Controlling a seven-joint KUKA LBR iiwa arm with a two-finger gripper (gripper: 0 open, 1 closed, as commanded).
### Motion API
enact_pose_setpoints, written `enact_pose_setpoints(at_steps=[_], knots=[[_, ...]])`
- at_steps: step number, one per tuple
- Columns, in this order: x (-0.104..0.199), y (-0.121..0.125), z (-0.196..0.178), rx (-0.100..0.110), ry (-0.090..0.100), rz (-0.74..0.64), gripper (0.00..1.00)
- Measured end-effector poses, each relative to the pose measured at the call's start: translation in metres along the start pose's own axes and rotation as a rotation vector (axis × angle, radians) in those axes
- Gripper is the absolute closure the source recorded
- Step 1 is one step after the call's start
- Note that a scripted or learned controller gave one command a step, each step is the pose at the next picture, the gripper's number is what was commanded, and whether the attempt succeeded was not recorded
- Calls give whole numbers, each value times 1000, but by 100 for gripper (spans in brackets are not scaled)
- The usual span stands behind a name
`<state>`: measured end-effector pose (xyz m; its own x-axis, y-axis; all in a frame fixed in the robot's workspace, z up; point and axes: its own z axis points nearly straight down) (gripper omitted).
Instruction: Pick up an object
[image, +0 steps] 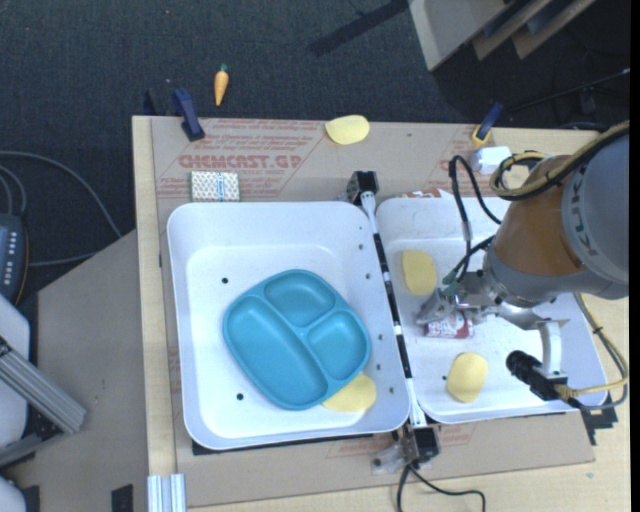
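Over the right bin (590, 350) your arm (560, 240) reaches in from the right edge, its orange band above the wrist, and the gripper (452, 303) sits low near the bin's middle. You cannot tell from this angle how wide it stands, nor whether it has hold of anything — the wrist hides that part.

Right at the gripper's tip you see a small crumpled packet (441, 323), grey with a touch of red, lying on the bin floor close to the left wall. Just beyond it, toward the far-left part of the same bin, lies a pale yellow flat piece (418, 270). Nearer the front edge, a round yellow lemon-like object (466, 376) rests apart from both.

Your left bin (200, 250) carries a blue divided plate (295, 337), set at a slant across the middle. A yellow flat piece (352, 394) pokes out from under the plate's front-right edge, close to the bin's front-right corner.

On the bench (150, 300) outside the bins, a yellow oval piece (347, 129) lies by the far edge, a blue clamp (186, 113) grips the far-left corner, and a small patterned packet (215, 185) lies just beyond the left bin's far-left corner. A little toy carrot (221, 85) lies on the dark floor past the bench — well apart from everything else.
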<state>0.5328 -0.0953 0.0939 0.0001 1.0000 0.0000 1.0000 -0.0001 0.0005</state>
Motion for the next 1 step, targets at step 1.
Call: enact_pose_setpoints(at_steps=[1], knots=[[61,-22,-91,0,1,-1,100]])
